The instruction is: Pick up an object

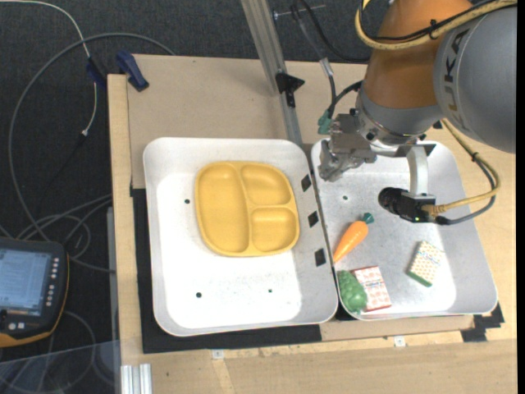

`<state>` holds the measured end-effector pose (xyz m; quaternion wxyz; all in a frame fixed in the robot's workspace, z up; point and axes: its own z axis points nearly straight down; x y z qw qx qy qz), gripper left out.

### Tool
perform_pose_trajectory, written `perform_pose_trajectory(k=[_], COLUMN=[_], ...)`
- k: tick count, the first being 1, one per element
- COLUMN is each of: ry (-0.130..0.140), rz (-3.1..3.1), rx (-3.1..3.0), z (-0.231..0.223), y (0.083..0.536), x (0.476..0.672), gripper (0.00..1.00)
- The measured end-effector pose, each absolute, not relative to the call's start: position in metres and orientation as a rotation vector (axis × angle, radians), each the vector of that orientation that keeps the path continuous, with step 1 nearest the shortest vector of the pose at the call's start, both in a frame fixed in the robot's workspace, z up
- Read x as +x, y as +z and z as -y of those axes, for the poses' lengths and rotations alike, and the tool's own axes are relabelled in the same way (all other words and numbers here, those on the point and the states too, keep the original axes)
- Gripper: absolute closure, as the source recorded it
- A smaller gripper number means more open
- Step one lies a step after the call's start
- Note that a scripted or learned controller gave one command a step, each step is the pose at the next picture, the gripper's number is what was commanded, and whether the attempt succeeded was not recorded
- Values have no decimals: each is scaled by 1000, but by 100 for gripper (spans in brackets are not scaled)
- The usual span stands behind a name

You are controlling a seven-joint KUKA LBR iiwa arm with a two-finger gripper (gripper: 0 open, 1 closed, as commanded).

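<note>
my claw [335, 164]: hanging over the far-left corner of the right bin [459, 171], just by the wall between the bins. Can't tell how it's set from this angle — nothing seen in it.
target: toy carrot [351, 239] — closest pick, lies on the bin floor near the left wall, orange body slanted, green top pointing up-right toward the bin's middle.
carrot handling: looks like light plastic, stiff, smooth — prob slippery. Tapered, so a grip near the tip would squirt out. Take it across the thick part just below the green top, closing crosswise to its long axis.
other picks: green round-ish item [353, 291] touching a red/white small box [372, 288] at the near-left corner — crowded, bad clearance vs wall. Patterned block w/ green edge [425, 263] sits apart on the right, flat faces, easy alt.
left bin [164, 245]: yellow divided plate [247, 208] — wide, shallow, no good edge for me, skip.
risk: carrot close to wall, approach from the open side.
</note>
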<state>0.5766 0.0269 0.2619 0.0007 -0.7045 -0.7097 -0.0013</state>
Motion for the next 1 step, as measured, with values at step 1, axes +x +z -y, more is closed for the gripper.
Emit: perform_pose_trajectory(k=[1], ry=[2], rz=[2225], rx=[-2210], z=[-81], y=[245], x=[567], gripper=[100])
